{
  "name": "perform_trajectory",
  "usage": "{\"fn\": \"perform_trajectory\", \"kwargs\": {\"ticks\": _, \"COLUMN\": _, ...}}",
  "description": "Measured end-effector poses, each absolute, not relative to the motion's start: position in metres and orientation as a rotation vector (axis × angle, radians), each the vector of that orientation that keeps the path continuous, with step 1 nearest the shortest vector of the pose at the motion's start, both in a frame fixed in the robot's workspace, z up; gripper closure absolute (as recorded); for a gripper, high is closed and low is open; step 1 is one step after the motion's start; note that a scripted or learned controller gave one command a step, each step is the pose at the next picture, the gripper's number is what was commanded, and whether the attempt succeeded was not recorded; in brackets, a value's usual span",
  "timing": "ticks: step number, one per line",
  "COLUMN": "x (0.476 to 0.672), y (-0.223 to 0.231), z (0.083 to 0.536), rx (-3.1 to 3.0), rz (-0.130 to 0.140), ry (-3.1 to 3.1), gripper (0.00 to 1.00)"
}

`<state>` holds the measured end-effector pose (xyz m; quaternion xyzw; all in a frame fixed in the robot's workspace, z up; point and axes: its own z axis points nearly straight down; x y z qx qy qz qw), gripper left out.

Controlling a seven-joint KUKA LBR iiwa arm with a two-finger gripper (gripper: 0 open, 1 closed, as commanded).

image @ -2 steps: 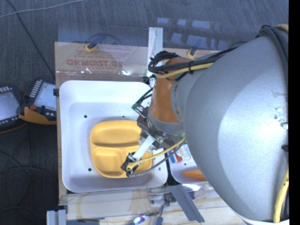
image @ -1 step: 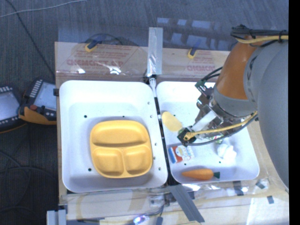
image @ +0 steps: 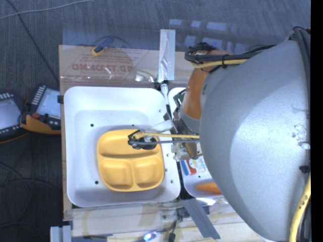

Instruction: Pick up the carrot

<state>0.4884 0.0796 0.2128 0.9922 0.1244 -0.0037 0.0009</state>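
Observation:
An orange piece that looks like the carrot (image: 208,188) shows in the right bin (image: 189,185), near its front, half covered by the big grey arm. My gripper (image: 180,149) hangs over the ridge between the two bins, above and to the left of the carrot. Most of it is hidden under the wrist with the orange band (image: 193,102). Nothing can be seen held in it.
The left bin (image: 81,105) holds a yellow divided plate (image: 130,160) in its middle. A red, white and blue packet (image: 192,166) lies in the right bin just behind the carrot. The arm covers most of the right bin.

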Motion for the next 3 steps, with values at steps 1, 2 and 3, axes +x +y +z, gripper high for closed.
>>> {"fn": "perform_trajectory", "kwargs": {"ticks": 1, "x": 0.539, "y": 0.017, "z": 0.228, "rx": 3.053, "rz": -0.011, "ry": 0.724, "gripper": 1.0}}
{"fn": "perform_trajectory", "kwargs": {"ticks": 2, "x": 0.5, "y": 0.104, "z": 0.166, "rx": 3.105, "rz": -0.011, "ry": 0.47, "gripper": 1.0}}
{"fn": "perform_trajectory", "kwargs": {"ticks": 3, "x": 0.56, "y": 0.062, "z": 0.351, "rx": 3.062, "rz": -0.006, "ry": 0.681, "gripper": 1.0}}
